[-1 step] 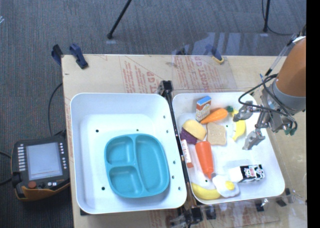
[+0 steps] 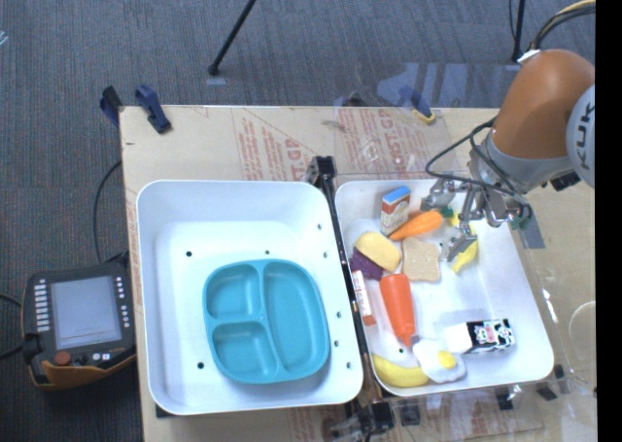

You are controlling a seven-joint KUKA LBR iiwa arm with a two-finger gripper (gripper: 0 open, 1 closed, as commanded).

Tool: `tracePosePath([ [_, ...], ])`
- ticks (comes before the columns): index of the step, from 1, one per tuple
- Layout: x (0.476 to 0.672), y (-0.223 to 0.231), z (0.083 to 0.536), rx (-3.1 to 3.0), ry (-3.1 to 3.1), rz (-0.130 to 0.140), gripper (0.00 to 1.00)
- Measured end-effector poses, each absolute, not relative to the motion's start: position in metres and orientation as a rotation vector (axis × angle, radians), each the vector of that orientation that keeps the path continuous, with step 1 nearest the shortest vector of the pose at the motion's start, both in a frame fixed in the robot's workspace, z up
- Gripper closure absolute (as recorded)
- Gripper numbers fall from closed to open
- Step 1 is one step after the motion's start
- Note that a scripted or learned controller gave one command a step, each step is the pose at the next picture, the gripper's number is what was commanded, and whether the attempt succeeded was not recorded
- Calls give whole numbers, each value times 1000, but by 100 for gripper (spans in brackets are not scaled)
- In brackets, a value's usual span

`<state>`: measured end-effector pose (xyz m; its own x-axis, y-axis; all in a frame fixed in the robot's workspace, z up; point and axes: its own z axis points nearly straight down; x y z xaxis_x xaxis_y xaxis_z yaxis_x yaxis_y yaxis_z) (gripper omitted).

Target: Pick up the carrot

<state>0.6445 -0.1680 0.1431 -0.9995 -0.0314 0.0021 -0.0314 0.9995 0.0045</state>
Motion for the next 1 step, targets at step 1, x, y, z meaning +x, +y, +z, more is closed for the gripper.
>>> tracePosePath([
  [1,647,-140,91,75,-3146,0,0],
])
